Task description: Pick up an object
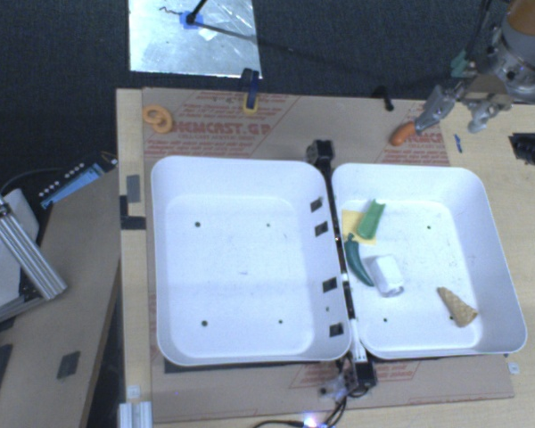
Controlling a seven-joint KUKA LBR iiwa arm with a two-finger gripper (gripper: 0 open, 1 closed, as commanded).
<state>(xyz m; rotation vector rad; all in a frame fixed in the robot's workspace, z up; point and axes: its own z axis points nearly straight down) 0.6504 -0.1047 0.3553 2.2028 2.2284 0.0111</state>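
At the far left of the brown cardboard-covered surface [276, 119] lay a small orange ring-shaped item [158, 119], well apart from both bins. Further right along the far edge stood a small blue and yellow clamp-like piece [249, 91], just near a shiny silver sheet [193, 23] lying on the dark floor beyond.

The left shallow white bin [174, 185] sat on the near part of the surface, joined to its neighbour by a black hinge strip [331, 248]. The right shallow white bin [481, 203] held a cluster close to its left wall: a flat yellow piece [350, 221], a light green rectangular block [370, 220] lying tilted on top of it, a dark green curved pepper-shaped object [357, 261] just nearer, and a white cylindrical object [388, 275] touching that pepper's right side. Apart from them, toward the near right corner, lay a tan cone-shaped object [457, 306].

Beyond the right bin's far wall, a small orange carrot-shaped object [402, 135] rested on the surface. The tool [455, 114] hung above the far right of the surface, outside the bin, its left fingertip close to the orange object; its two fingers stood spread apart with nothing between them. The grey arm with its orange band [528, 12] rose to the far right corner.
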